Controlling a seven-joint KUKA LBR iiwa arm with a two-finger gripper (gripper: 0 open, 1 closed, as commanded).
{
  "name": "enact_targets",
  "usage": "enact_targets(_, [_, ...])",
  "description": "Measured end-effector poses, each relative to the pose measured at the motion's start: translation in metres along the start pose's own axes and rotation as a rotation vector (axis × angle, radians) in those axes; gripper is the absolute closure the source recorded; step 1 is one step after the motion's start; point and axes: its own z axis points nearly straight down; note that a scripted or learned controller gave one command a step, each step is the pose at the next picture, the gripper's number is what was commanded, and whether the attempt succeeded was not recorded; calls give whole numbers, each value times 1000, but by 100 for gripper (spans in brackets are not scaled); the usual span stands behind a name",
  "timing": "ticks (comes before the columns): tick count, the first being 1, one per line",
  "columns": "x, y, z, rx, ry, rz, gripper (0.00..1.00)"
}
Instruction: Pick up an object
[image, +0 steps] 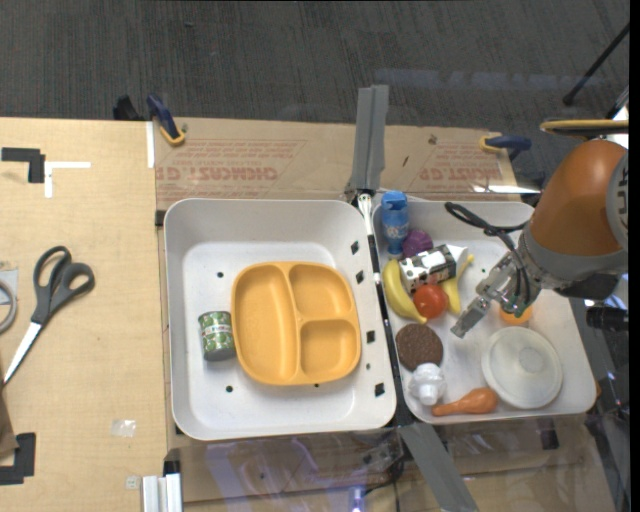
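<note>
The drumstick (466, 403) lies at the right bin's (575, 400) front edge, beside a white bowl (521, 366) and a brown cookie (419, 345). Behind them sit a tomato (430, 300) against a banana (397, 293). The gripper (468, 320) hangs low just right of the tomato; whether it is wide or narrow I cannot tell, and nothing shows between it. The tomato looks like the likeliest target: light, smooth, round, probably hard plastic, so it may roll or slip; pinch across its middle
</note>
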Motion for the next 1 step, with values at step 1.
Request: enact_targets(1, [-48, 60, 14, 0, 0, 86, 0])
